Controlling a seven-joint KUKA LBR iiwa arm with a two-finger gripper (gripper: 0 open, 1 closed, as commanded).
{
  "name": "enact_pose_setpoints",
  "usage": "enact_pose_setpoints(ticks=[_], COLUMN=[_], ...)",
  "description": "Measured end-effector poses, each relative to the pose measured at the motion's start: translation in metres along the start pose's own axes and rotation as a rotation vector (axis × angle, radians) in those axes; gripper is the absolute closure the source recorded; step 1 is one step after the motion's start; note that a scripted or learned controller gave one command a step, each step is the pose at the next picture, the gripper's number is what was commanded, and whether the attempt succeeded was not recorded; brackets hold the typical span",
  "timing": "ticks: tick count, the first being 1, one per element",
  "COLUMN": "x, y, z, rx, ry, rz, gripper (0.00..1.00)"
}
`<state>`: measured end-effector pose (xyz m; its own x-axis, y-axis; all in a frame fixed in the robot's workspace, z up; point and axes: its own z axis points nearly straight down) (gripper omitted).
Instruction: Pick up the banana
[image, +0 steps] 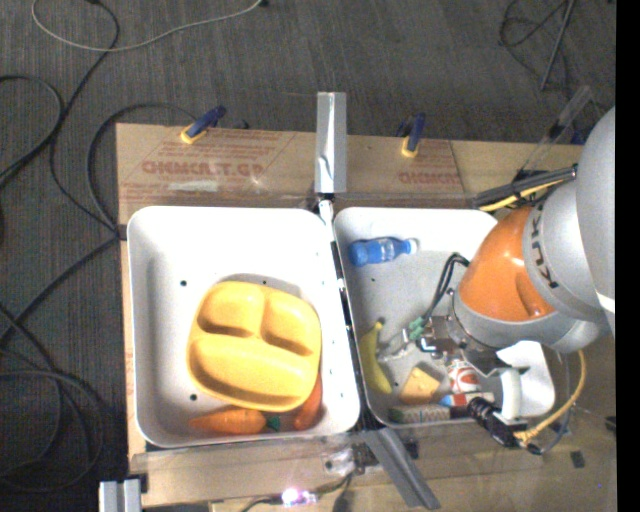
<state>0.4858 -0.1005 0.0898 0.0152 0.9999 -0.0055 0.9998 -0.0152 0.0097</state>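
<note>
The banana (373, 362) is yellow and curved. It lies lengthwise against the left wall of the right bin (440, 222), near its front. My gripper (404, 339) hangs low in that bin, just right of the banana's upper half and close beside it. I cannot make out anything held in it. The orange wrist band and grey arm cover the bin's right side.
A blue bottle (381, 249) lies at the back of the right bin. A tan wedge (420, 383), a red and white can (462, 381) and a green stick (420, 412) sit by its front wall. The left bin (160, 300) holds a yellow divided plate (256, 345) over carrots (228, 422).
</note>
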Motion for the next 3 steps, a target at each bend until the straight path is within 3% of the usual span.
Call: enact_pose_setpoints(ticks=[1,2,3], x=[0.0018,0.0019,-0.0025], y=[0.0004,0.0003,0.0000], z=[-0.0081,-0.0081,0.0009], rx=[0.003,0.003,0.003], ry=[0.004,0.004,0.002], rz=[-0.001,-0.001,-0.012], gripper=[1.00,0.00,0.00])
